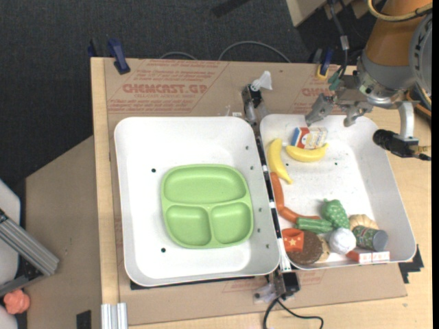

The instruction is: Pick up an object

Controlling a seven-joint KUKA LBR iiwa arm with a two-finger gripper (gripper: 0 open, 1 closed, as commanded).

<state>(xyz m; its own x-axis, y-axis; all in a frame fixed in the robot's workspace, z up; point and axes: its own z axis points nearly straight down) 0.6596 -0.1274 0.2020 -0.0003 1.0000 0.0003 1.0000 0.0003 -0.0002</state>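
My gripper [335, 114] hangs over the far end of the right bin [391, 177], open, with nothing between its fingers [316, 110]. Just below and left of it lie a small blue, red and white packet [299, 136] and a yellow banana-shaped piece [306, 154]. A second yellow banana [277, 160] lies along the bin's left wall. An orange carrot-like piece [280, 199] runs down that wall toward the near end.
The near end of the right bin holds a cluster: a green vegetable [335, 213], a white ball [341, 239], a brown disc [309, 249], a red box [293, 239], a dark can [374, 238]. A green divided plate [206, 205] sits in the left bin [137, 184].
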